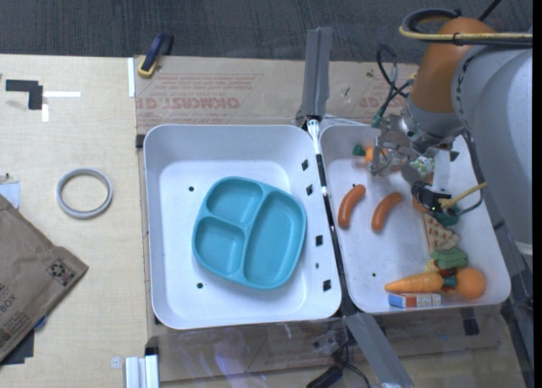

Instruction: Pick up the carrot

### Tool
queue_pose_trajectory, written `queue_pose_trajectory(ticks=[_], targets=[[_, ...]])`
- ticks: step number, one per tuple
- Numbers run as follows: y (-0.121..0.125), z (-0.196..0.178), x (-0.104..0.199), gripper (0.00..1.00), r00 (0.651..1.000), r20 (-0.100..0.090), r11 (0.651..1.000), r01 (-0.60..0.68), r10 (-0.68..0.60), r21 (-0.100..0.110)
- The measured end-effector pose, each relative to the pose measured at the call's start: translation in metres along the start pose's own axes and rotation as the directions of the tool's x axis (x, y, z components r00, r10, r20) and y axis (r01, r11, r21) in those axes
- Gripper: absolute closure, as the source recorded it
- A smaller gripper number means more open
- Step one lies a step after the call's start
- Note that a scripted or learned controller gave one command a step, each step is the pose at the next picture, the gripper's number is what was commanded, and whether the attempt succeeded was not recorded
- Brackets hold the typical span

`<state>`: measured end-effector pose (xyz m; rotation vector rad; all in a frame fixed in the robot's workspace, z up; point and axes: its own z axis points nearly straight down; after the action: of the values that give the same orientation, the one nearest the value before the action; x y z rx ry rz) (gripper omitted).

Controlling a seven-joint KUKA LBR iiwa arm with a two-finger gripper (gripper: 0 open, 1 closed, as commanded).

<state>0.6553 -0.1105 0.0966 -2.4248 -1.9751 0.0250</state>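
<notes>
— Carrot [416,284] location, please?

— It lay in the right bin [364,286], along the near wall toward the right corner, tapered point toward the left bin [161,234]. Orange body, paler at the tip, with a green top at its thick end. Nothing rested over it.

— What crowded it?

— A small white-and-red packet [414,300] sat just in front of it, touching or very nearly so. A round orange item [470,283] lay just beside the thick end, and some green pieces [447,258] were piled close above that end. Farther up the bin, two sausages [351,206] lay side by side, well apart from it. A waffle-patterned piece [438,232] rested between the sausages and the green pieces.

— And the gripper [392,156]?

— It was at the far end of the right bin, well away from the target. I could not tell the state of the claw from where I stood; cabling and small objects cluttered that spot. The grey arm [500,98] filled the upper right.

— The other bin?

— It held a blue divided plate [250,231]. A tape ring [85,192] lay on the bench to the left.
</notes>
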Motion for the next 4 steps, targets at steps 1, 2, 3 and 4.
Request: queue_pose_trajectory(ticks=[1, 2, 3, 4], targets=[[0.008, 0.006, -0.023, 1.00, 0.832, -0.012, 0.832, -0.555, 0.555, -0.013], [-0.005, 0.005, -0.056, 1.00, 0.528, -0.027, 0.529, -0.849, 0.849, 0.017], [-0.002, -0.342, -0.078, 1.00, 0.713, -0.012, 0.713, -0.701, 0.701, -0.010], [-0.024, -0.246, -0.087, 1.00, 0.741, -0.010, 0.741, -0.672, 0.672, -0.009]])
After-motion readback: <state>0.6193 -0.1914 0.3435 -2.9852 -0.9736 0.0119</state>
